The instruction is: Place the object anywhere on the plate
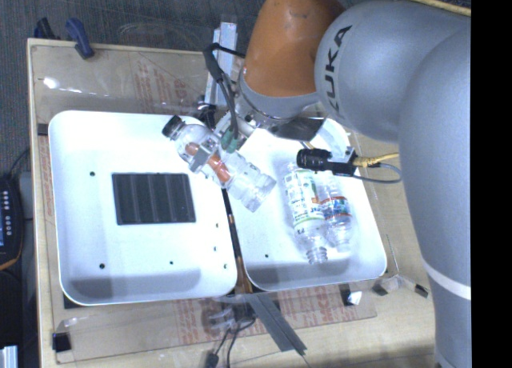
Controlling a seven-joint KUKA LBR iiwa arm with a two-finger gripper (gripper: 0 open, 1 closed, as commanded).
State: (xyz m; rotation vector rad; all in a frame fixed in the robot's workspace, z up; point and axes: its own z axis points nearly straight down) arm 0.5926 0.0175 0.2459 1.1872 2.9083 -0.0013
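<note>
Clear bottle (216, 162) in gripper (226, 141), over bins' seam

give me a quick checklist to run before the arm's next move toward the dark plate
1. Bottle between the fingers: ok. A clear plastic bottle sits at the gripper, lifted over the seam between the two bins.
2. Grip security: cannot tell. The bottle hangs tilted, cap toward the left bin, and the contact points are partly hidden.
3. Target free: ok. The dark plate in the left bin has nothing on it.
4. Bottle over the plate: not ok. It is up and to the right of the plate, near the bin edge.
5. Other bottles out of the way: ok. Two bottles lie in the right bin, apart from the held one.
</note>
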